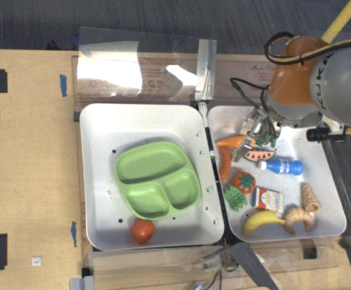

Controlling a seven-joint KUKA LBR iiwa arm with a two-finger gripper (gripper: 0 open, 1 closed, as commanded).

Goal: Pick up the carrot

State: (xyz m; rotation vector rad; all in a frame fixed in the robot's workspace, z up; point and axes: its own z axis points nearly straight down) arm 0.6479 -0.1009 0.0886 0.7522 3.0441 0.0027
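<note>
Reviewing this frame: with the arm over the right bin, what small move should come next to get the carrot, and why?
Probably a short shift toward the left wall of the right bin, then down. The tool hangs above the slice of watermelon, while the carrot lies just to its left along the bin's wall, not between the fingers. Centring over the carrot first should avoid catching the watermelon or the blue bottle.

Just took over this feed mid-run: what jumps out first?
The green divided plate fills the left bin, with a red tomato at its near edge. The gripper hangs over the crowded right bin, just right of the orange carrot lying by the divider.
</note>
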